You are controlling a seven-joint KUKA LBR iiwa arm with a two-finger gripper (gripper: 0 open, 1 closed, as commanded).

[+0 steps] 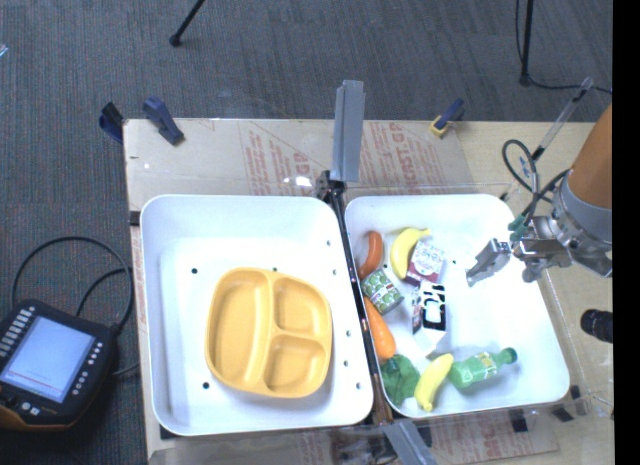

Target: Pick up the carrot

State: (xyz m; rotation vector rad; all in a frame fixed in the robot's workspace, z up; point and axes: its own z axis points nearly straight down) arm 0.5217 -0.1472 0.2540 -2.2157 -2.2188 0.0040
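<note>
Hovering over the right bin near its right wall: the tool, fingers parted, nothing between them, touching nothing. Well apart from it, against the bin's left wall: the carrot, leafy end beside a banana.

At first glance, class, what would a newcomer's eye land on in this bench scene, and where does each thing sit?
The big yellow divided plate stands out first, alone in the left bin. Next comes the colourful clutter along the right bin's left side: the carrot by the dividing wall, two bananas and a green bottle. The pincer hovers over the right bin's bare right half, away from the carrot.
</note>
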